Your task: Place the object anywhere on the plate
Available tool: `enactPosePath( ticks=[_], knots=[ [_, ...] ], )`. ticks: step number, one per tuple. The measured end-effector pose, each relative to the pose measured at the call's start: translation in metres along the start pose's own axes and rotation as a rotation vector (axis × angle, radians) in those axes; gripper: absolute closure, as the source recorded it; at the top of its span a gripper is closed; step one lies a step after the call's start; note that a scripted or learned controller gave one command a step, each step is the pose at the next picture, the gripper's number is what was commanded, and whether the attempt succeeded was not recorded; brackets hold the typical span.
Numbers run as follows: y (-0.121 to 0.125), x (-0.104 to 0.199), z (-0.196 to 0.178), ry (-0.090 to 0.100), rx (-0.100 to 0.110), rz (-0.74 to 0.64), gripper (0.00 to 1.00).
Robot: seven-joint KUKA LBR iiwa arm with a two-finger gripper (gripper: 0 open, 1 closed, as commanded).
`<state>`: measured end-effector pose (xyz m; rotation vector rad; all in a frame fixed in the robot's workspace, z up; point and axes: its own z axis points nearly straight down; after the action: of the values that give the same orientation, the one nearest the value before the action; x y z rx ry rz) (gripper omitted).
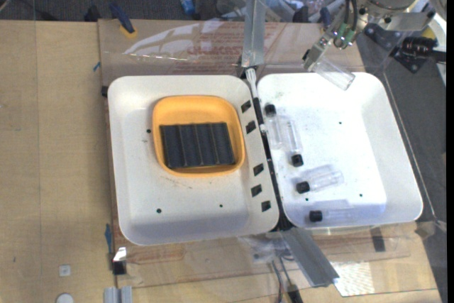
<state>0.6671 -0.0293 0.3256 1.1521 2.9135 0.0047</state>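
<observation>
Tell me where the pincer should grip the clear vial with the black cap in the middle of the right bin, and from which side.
Grip the clear vial across its round body, coming straight down from above. It lies flat on the right bin floor, its black cap pointing toward the divider, so the long sides are the easiest faces to close on. Being clear and round, it may slip, so take it near mid-body.

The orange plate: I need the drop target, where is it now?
In the camera view, the orange plate sits in the left white bin, toward its back, with a dark ribbed block lying on it.
</observation>
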Motion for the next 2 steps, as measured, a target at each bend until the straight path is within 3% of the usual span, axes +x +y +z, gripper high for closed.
enactPosePath(
  ticks=[2],
  knots=[
    [-0.0023, 0.0103, -0.0091, 0.004, 0.003, -0.156, 1.0]
  ],
)
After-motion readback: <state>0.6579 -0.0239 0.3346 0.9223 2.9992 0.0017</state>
